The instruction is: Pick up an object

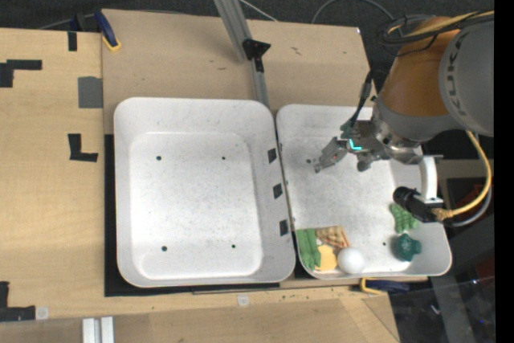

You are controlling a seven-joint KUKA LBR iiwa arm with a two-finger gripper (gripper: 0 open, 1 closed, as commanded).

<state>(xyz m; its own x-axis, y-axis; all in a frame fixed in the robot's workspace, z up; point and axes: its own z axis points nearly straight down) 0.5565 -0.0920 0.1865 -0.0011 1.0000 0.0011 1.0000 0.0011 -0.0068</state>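
My gripper [344, 159] hangs over the middle of the right bin [321, 124], fingers spread apart with nothing between them. One finger [327, 156] points left and down, the other [365, 163] sits under the wrist. The objects lie along the bin's near edge, well below the gripper: a white ball [350, 260], a yellow and tan piece [328, 247] with a green strip at its left, a teal object [405, 247] and a green object [401, 217] at the right wall.
The left bin [193, 189] lies beside the right one, with small black clips on the shared rim. A grey metal pole [229, 0] slants in from the top to the bins' junction. A yellow cable [474, 197] loops by the arm's right.
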